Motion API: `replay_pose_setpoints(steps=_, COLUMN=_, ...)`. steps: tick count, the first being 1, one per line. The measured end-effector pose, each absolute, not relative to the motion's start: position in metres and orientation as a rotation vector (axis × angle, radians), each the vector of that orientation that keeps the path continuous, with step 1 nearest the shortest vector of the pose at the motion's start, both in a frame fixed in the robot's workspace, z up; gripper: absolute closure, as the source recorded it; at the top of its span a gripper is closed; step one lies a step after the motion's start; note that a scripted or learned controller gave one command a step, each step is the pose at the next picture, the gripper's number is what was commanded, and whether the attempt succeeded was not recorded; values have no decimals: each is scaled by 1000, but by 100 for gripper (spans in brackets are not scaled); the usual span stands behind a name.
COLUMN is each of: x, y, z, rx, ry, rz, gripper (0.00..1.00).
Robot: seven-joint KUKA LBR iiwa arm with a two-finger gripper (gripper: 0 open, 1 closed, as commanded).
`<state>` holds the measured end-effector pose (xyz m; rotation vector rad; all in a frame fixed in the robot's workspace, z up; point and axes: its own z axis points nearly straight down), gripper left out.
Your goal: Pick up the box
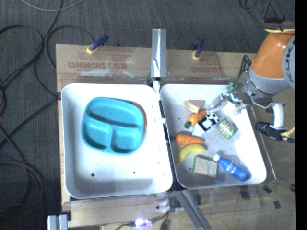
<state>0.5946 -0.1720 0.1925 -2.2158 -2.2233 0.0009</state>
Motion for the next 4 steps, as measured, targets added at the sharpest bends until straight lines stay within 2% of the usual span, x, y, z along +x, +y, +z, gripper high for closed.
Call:
replay_pose_setpoints(steps=1, x=585, y=-182, z=153, rx=-2375, ry=-2049, rz=1, gripper=0)
replay_pose_setpoints(steps=2, x=603, y=-154, z=112, rx=-2435, ry=-1983, rz=3, gripper=0)
replay_pose_setpoints(steps=3, x=664, y=-207, z=224, rx=-2422, ry=-2006, rz=5, gripper=0)
replay_pose_setpoints(steps=4, x=551, y=-199, z=145, rx=-2345, ry=-2085, rz=3, gripper=0)
